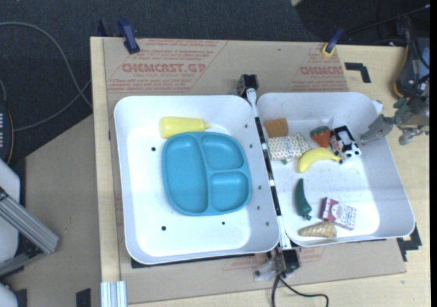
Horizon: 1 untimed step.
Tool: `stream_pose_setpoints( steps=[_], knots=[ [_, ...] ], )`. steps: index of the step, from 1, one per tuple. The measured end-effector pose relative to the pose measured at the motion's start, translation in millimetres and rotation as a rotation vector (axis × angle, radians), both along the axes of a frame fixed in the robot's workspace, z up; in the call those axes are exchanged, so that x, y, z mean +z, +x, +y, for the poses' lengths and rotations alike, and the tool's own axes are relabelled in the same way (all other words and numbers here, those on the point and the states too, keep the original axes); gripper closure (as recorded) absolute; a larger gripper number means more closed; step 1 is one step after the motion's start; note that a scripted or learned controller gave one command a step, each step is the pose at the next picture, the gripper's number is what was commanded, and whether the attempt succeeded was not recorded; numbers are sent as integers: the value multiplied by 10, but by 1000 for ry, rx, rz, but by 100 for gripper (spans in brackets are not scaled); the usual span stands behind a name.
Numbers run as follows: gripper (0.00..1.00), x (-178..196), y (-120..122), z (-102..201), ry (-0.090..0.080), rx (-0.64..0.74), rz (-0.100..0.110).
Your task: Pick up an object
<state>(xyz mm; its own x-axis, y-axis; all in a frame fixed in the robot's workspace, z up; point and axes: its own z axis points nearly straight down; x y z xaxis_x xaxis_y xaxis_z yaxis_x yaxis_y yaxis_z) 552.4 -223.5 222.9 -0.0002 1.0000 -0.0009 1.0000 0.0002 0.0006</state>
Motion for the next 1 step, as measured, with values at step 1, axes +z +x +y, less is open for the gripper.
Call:
stream_pose_setpoints(
  steps=[1],
  knots=[
    [0,-1140,531,266,2,1,3]
  ],
)
